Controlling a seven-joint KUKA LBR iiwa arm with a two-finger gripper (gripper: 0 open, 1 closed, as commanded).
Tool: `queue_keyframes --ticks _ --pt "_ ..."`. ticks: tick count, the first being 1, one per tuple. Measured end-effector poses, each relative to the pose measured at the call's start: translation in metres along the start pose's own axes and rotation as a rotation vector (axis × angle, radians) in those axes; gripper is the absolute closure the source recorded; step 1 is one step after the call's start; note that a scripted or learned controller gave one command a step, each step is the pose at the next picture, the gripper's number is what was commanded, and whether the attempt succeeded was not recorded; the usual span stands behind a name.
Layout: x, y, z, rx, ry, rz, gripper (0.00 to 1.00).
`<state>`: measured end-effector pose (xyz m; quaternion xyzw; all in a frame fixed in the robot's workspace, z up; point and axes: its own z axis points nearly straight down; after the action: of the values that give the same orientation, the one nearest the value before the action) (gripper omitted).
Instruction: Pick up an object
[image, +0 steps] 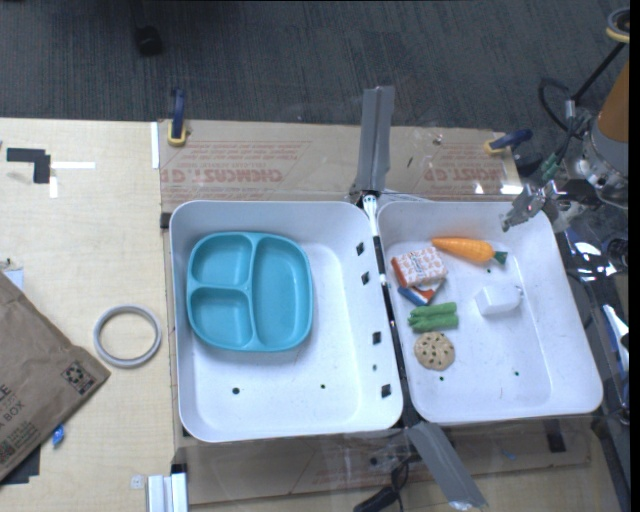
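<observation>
The right bin (560, 400) holds an orange carrot (463, 249), a small red-and-white snack box (418, 266), a blue and red piece (418, 295) under it, green beans (433, 317), a round cookie (434, 351) and a white block (497, 299). My gripper (524, 209) hangs over the bin's far right corner, above and to the right of the carrot, apart from every object. Nothing shows in it. The arm (605, 150) comes in from the upper right.
The left bin (200, 410) holds a blue divided plate (249, 291). A grey tape ring (127, 334) and a brown cardboard box (35, 380) lie on the bench to the left. Blue clamps (178, 105) and cardboard sit behind the bins.
</observation>
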<state>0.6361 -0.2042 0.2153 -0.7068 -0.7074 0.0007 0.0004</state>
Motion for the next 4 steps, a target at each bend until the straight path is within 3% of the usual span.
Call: queue_keyframes --ticks 1,2,3,4 --pt "0.012 0.029 0.113 -0.018 -0.002 -0.017 0.00" --pt "0.045 0.004 0.123 -0.001 0.000 -0.098 0.00" --pt "0.044 0.003 0.115 0.005 0.000 -0.098 1.00" --pt "-0.002 -0.011 0.122 -0.002 -0.001 -0.283 1.00"
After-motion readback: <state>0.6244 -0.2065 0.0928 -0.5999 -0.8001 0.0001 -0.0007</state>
